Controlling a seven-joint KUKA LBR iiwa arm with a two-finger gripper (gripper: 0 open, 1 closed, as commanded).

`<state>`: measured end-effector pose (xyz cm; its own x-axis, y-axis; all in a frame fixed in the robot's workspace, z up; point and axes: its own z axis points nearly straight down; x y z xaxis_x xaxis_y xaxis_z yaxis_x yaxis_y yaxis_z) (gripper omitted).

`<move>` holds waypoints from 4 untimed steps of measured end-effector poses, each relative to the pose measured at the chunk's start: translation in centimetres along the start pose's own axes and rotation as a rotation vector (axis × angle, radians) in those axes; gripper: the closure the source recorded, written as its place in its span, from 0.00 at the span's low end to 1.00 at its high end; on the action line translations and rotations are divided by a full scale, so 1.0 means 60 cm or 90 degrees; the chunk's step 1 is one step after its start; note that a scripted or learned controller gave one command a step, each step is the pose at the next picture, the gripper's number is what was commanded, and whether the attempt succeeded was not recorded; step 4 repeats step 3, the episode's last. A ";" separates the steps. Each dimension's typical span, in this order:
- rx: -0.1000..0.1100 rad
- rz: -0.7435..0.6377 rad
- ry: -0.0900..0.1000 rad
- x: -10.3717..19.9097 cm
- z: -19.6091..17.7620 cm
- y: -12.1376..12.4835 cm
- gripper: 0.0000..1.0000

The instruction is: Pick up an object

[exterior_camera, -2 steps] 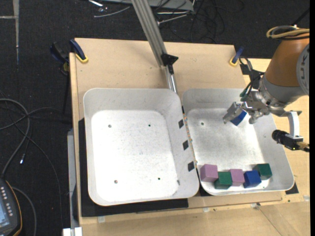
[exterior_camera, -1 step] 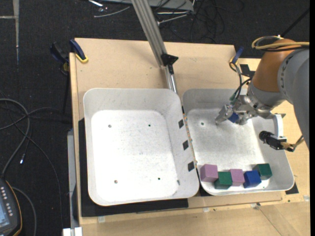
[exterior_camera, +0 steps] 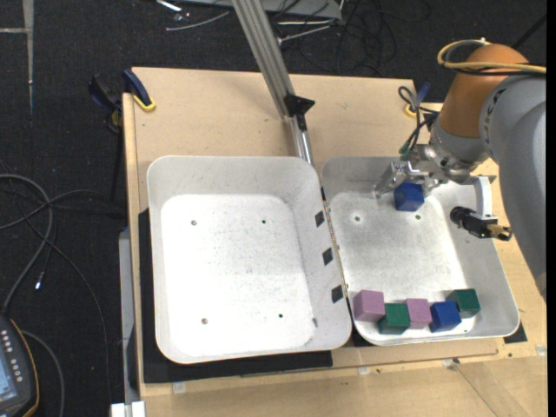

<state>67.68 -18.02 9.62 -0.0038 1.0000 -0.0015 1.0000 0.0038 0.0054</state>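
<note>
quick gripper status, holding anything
gripper: shut on the blue block, which sits between its fingers above the right bin.

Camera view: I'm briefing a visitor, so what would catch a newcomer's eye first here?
Probably the gripper over the far end of the right bin, a blue cube right under its fingers. Next, the row of five blocks, purple, green and blue, along that bin's near edge. The left bin sits alongside.

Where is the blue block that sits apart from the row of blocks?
In the camera view, the blue block is at the far end of the right bin, directly at the pincer and well apart from the row of blocks along the near wall.
</note>
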 end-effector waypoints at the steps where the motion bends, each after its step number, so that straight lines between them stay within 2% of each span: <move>1: 0.001 0.000 -0.001 -0.001 -0.017 -0.001 1.00; 2: 0.004 -0.002 0.003 0.119 -0.060 -0.078 1.00; 3: 0.000 -0.004 0.003 0.326 -0.170 -0.035 1.00; 4: 0.000 -0.004 0.003 0.326 -0.170 -0.035 1.00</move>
